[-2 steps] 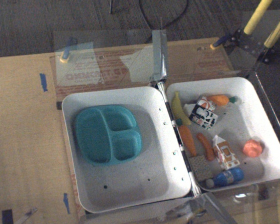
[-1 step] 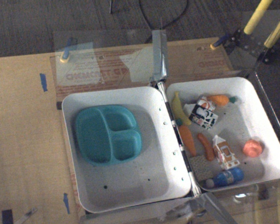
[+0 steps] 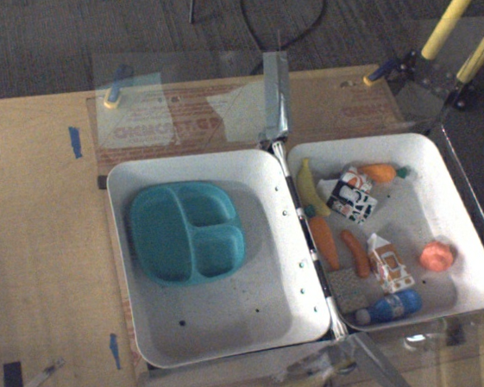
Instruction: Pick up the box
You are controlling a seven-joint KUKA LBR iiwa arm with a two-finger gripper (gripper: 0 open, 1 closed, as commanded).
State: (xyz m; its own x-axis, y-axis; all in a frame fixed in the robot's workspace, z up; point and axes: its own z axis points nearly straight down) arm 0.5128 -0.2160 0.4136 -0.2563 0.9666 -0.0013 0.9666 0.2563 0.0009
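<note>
In the right bin [image 3: 468, 232], a small box [image 3: 352, 199] with a black and white pattern lies tilted near the upper left, beside a yellow banana [image 3: 310, 187]. A second small carton [image 3: 389, 267], white with orange print, lies lower in the middle of the same bin. Both rest loose on the bin floor with nothing touching them from above.
The right bin also holds an orange carrot [image 3: 379, 173], two more orange pieces [image 3: 324, 241] [image 3: 356, 253], a red-orange round thing [image 3: 437, 255] and a blue bottle [image 3: 394, 306]. A teal divided plate [image 3: 185, 231] lies in the left bin [image 3: 230, 320]. Yellow-handled clamps [image 3: 451, 13] stand at the back right.
</note>
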